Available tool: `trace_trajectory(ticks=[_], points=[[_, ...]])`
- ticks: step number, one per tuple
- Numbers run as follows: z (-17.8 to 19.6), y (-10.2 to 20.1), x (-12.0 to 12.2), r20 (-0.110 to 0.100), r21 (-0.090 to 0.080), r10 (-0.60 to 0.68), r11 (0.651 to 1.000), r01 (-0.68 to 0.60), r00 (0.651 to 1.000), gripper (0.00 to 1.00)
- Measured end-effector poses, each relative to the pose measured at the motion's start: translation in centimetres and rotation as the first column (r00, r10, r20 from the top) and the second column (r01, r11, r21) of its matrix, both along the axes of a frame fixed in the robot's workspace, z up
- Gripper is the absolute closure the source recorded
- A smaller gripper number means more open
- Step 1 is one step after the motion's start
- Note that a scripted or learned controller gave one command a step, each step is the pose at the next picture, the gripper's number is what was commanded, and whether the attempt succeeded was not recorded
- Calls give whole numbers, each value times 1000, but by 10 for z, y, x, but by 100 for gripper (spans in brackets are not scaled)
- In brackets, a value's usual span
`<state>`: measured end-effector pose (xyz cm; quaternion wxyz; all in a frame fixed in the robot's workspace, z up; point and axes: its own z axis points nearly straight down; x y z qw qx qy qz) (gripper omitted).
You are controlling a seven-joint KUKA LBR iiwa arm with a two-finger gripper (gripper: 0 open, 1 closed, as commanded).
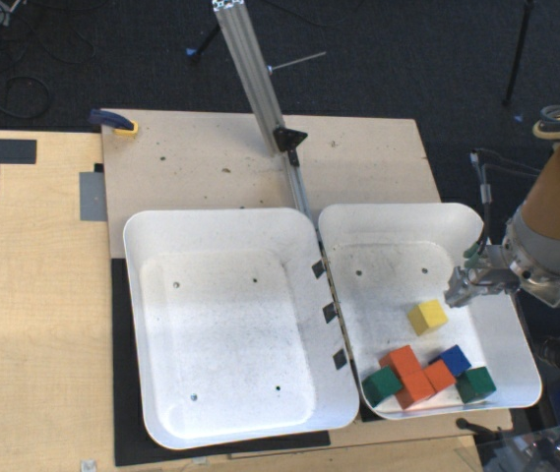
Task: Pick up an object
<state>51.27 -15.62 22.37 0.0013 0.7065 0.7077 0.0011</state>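
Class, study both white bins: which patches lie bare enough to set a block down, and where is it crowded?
The left bin has a bare floor from wall to wall. In the right bin, the far half is bare, between its back wall and the yellow block. Its near corner is crowded: orange blocks, green blocks and a blue block cluster there, with the gripper beside the yellow block.

White bins (220,254) smooth plastic, scuffed; bench (24,293) pale wood.

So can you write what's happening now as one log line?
gripper: above right bin, holding nothing seen | nearest: yellow cube | green, orange, blue blocks: bin's near corner
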Motion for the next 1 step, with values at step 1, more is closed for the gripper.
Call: trace_trajectory(ticks=[1], points=[[29,-1,1,-2,0,-1,1000,1,1000,100]])
